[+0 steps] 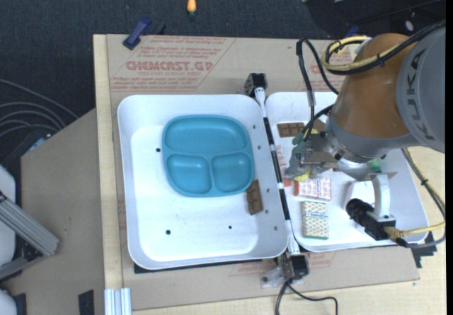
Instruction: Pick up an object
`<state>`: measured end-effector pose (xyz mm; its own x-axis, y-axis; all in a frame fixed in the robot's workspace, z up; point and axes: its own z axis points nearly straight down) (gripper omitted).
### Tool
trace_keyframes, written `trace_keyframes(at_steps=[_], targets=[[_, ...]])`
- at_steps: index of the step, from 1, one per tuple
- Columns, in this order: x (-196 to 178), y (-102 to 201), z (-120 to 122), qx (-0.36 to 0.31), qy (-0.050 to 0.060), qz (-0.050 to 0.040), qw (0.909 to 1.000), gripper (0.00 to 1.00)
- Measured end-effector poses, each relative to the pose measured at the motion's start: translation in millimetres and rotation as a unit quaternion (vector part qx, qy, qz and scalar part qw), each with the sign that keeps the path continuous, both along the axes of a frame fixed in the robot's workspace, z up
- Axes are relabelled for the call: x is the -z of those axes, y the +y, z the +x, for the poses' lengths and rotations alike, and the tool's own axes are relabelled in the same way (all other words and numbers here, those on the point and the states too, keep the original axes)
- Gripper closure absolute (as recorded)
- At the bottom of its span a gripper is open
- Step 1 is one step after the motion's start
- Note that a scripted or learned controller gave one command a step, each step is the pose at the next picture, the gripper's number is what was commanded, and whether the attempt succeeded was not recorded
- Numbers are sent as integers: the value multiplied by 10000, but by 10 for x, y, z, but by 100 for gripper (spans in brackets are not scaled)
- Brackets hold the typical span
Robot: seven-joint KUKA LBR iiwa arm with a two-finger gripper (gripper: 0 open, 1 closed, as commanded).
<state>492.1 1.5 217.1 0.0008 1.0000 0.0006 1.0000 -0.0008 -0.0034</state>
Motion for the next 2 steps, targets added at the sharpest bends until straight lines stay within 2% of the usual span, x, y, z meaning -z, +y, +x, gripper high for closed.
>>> trace_keyframes(at_steps=[1, 2], targets=[[-150, 327, -132, -8, -9, 0, 10000, 100], [-325, -47, 321, -3, -20, -6, 10000, 100]])
